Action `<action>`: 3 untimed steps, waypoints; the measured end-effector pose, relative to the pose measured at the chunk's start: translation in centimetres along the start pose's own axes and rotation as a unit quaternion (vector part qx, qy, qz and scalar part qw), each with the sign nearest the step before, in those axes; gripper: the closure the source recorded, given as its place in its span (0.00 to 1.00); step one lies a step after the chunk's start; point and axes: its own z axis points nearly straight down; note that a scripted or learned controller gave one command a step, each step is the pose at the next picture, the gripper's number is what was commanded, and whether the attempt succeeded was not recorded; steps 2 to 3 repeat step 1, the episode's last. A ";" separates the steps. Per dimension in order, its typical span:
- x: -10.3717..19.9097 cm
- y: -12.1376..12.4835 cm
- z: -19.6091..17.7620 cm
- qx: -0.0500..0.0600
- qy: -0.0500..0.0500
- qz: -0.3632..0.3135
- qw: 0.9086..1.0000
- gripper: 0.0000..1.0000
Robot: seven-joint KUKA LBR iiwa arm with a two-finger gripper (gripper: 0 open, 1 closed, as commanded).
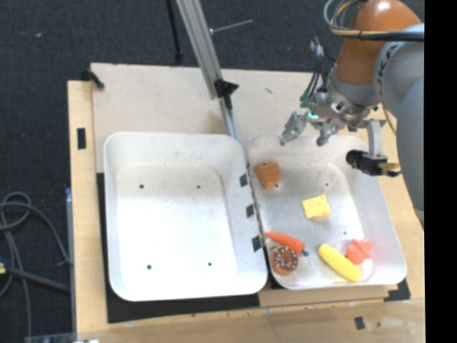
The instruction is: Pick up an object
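Observation:
My gripper (307, 132) hangs open above the far edge of the right bin (371, 213), with nothing between its fingers. Below it in that bin lie an orange-brown block (268, 175) near the left wall and a yellow cube (316, 207) in the middle. At the near end sit a carrot (284, 241), a brown round piece (285, 261), a yellow banana-shaped toy (338, 262) and a small red-orange piece (359, 250). The gripper is apart from all of them, closest to the orange-brown block.
The left bin (178, 213) lies beside the right one, sharing a divider edge. A slanted metal pole (207, 56) rises from the bench behind the bins. A black fitting (368, 162) sits at the right bin's far right rim.

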 end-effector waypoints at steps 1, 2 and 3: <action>-0.1 0.1 -0.3 -0.002 -0.002 -0.001 1.000 0.00; -0.1 0.1 -0.3 -0.002 -0.002 -0.001 1.000 0.00; -0.1 0.1 -0.3 -0.002 -0.002 -0.001 1.000 0.00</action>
